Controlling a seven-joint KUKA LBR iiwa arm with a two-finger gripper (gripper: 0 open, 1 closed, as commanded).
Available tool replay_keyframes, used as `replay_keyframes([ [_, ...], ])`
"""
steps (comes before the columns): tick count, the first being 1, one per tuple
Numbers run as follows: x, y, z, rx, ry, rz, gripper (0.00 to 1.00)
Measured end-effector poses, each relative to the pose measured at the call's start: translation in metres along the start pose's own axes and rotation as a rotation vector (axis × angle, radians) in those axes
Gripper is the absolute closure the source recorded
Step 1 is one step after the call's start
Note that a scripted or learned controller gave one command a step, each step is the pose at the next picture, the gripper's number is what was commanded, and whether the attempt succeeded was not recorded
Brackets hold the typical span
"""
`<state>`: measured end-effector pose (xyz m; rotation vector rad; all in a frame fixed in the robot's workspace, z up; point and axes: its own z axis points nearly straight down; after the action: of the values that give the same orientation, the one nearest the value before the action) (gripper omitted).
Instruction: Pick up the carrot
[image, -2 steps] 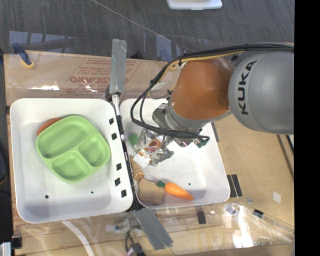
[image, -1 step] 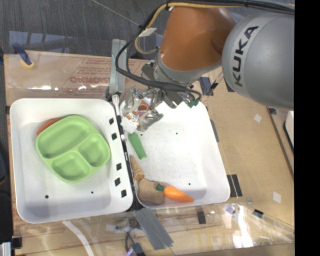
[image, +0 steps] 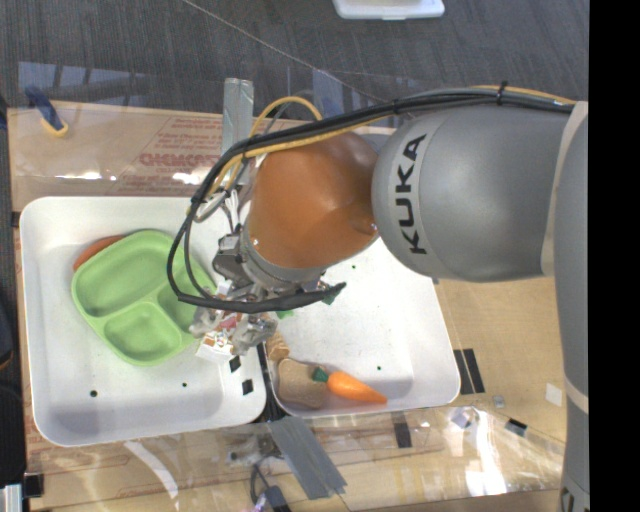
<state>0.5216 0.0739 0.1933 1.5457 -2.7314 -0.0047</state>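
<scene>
The carrot (image: 354, 387), orange with a small green top, lies at the front edge of the right bin (image: 420, 330), resting against a tan object (image: 300, 382). My gripper (image: 232, 330) hangs under the orange wrist band, over the ridge between the two bins, up and to the left of the carrot and apart from it. The arm's bulk and cables cover most of the gripper.
A green divided tray (image: 135, 295) lies in the left bin (image: 60, 380), with something orange-red (image: 95, 250) poking out behind it. The big grey arm (image: 470, 190) spans the right bin's back half. Tape strips mark the bench's front edge.
</scene>
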Motion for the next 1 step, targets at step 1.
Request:
replay_keyframes([
  [1,-0.0590,-0.0141,-0.0462,0.008,-0.007,0.026,1.00],
])
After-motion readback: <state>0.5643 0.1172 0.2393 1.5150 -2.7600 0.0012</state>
